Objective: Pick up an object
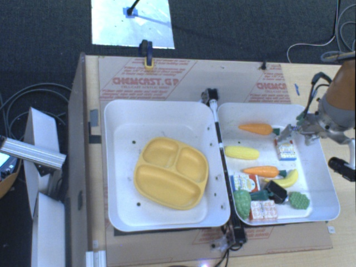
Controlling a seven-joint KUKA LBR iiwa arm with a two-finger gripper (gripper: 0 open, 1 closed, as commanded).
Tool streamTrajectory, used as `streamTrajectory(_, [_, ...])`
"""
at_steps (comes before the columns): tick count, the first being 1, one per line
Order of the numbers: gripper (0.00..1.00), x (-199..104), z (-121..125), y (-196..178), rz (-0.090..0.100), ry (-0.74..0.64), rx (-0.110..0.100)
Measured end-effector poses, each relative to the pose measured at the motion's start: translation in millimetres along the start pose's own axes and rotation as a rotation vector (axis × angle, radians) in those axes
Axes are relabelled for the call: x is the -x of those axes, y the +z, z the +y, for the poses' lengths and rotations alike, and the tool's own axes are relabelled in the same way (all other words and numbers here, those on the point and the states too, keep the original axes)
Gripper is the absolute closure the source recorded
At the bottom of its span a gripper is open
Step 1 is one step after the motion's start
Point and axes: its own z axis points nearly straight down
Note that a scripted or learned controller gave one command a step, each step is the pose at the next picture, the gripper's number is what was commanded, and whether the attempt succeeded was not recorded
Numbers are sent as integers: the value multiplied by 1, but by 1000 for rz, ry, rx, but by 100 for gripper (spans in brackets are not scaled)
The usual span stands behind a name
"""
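**Kid:** Two white bins sit side by side on the bench. What is in the left bin (119,166)?

**Helper:** One yellow tray (171,172) with three hollows lies in its middle.

**Kid:** And the right bin (328,196)?

**Helper:** Lots of toy food. An orange carrot (256,129) lies at the far side. A yellow corn cob (242,152) lies nearer, close to the wall between the bins. A second carrot (261,171) lies nearer still, with a banana (288,178) just to its right. A small white box (286,150) lies to the right of the corn cob.

**Kid:** What is at the near end?

**Helper:** A green leafy veggie (242,202), a little red and white box (263,209), a black thing (276,191) and a green bumpy piece (298,200), all close together.

**Kid:** Where is the gripper (302,130)?

**Helper:** It comes in from the right, over the far right part of the right bin. The small white box lies just beside it, on the near side. The far carrot lies to its left.

**Kid:** Is it holding something?

**Helper:** I see nothing between its fingers. I cannot tell if they are spread or pressed together.
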Motion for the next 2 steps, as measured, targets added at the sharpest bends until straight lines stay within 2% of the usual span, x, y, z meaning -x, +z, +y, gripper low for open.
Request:
streamTrajectory(1, [0,-40,34,58,-6,-5,6])
streamTrajectory(2, [0,-29,12,1,-1,1,3])
